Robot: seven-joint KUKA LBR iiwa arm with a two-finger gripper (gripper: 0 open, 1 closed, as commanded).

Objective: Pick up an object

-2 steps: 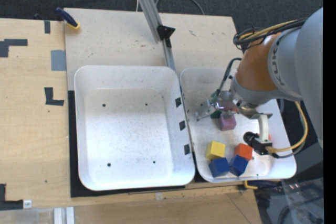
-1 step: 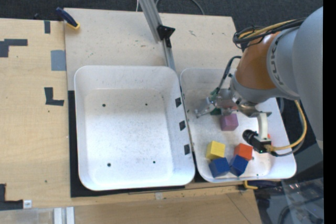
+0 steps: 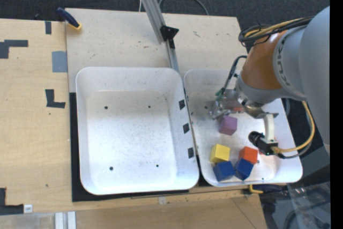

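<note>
In the right bin [image 3: 199, 88] my gripper [image 3: 218, 109] hangs low near the middle, just up and left of a purple cube [image 3: 229, 125]. The cube lies on the bin floor, right at the gripper's tip. The arm's grey body and its orange band [image 3: 262, 67] come in from the right above it. Nearer the front of the same bin lie a yellow cube [image 3: 220, 153], an orange cube [image 3: 248, 154] and two blue cubes [image 3: 224, 170] [image 3: 244, 168], packed close together.
The left bin [image 3: 86, 88] stands beside the right one, sharing a raised rim. A slanted metal rail [image 3: 153, 2] crosses the bench behind the bins. Black cables [image 3: 265, 142] hang off the wrist over the right bin's right side.
</note>
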